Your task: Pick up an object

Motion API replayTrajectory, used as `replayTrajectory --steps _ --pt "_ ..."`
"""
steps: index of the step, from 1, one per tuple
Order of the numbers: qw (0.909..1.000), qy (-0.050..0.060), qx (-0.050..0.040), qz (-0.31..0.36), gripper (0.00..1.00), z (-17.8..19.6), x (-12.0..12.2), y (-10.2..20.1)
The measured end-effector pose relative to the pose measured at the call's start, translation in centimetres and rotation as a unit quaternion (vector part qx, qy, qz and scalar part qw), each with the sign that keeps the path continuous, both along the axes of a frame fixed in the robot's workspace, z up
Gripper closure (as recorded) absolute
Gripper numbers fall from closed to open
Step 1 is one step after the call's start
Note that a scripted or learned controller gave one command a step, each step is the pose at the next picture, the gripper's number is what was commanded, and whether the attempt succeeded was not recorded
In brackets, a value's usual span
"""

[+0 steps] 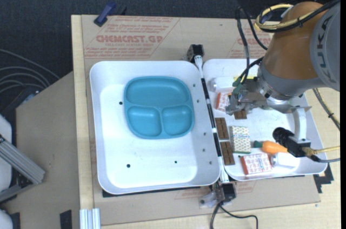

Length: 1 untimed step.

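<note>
Hovering low over the right-hand shallow white plastic bin (319,167), our two-finger gripper (239,105), its opening indiscernible, leaves the small red-and-white packet (223,100) apparently ungrasped.

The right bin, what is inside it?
In the right bin lie small packets, a patterned card, brown bars and an orange-tipped item. The arm covers the upper part, so anything there stays hidden.

A robotics lab, this one: a grey and orange arm (294,52) looms over two white bins (102,130) on a plywood bench (157,33), loose cables (24,79) sprawl on dark carpet left of the bench, aluminium framing (21,160) beside them.
</note>
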<state>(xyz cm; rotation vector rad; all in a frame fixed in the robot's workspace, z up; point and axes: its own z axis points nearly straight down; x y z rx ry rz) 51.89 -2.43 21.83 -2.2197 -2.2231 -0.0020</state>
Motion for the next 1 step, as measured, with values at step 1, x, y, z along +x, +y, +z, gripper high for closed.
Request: replayTrajectory --steps 1 --pt "1.0 0.001 -0.0002 0.0 1.0 2.93 -2.15 6.37"
